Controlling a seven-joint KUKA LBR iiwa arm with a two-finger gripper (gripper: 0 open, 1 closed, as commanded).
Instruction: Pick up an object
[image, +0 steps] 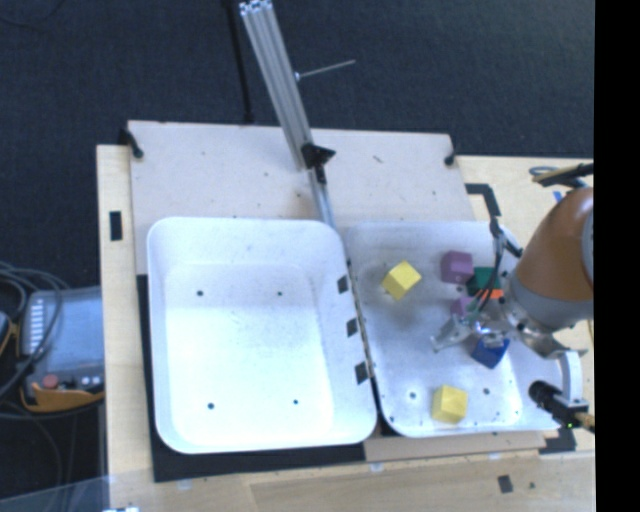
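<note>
The right bin (400, 415) holds several small objects. A yellow block (401, 280) lies near its upper middle and a second yellow block (450, 403) near its front edge. A purple block (457, 266) sits at the upper right. A blue block (489, 351) lies right under the arm's wrist. My gripper (468, 326) is low in the right bin, just left of the blue block and below the purple one. Green and orange bits (486, 285) show beside the wrist.
The left bin (250, 330) stands beside the right one, with a row of clips along the shared edge (352, 325). A slanted metal pole (285, 95) rises from behind the bins. The arm's orange band (555, 265) covers the right bin's right side.
</note>
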